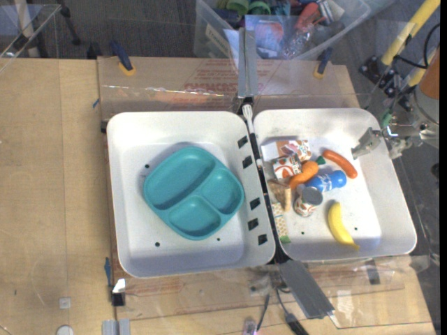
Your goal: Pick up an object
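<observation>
Gripper (369,142) hangs over the right bin's (391,236) far right edge; whether it is open or closed I cannot tell. Its likely targets lie heaped toward that bin's centre and left wall: sausage (340,162), blue bottle (327,181), carrot (303,174), with the banana (340,224) apart nearer the front edge. Crowding could cause a glancing, slipping grab.

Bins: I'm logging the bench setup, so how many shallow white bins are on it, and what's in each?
2. The left bin holds a teal divided plate. The right bin holds a banana, a blue bottle and other small clutter; some items may be hidden.
</observation>
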Action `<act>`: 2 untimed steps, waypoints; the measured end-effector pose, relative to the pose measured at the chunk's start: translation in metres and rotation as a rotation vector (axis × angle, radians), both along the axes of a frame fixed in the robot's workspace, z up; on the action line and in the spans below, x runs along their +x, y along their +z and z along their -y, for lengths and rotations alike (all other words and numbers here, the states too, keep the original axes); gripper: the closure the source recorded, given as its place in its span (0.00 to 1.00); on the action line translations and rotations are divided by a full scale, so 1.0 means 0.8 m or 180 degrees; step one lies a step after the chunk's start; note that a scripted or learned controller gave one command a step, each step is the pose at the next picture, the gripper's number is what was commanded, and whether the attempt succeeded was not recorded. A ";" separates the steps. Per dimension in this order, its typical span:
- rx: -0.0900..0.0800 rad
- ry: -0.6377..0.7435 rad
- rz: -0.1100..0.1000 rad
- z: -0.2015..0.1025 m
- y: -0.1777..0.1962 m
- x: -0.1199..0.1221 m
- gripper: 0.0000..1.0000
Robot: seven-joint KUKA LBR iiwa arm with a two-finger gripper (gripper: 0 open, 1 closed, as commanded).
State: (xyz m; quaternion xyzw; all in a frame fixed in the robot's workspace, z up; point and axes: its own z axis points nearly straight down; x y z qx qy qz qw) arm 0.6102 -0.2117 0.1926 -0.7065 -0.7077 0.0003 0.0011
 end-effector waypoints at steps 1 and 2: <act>-0.0007 0.0384 0.0011 -0.027 -0.123 0.048 0.00; -0.0013 0.0390 0.0017 -0.027 -0.110 0.049 1.00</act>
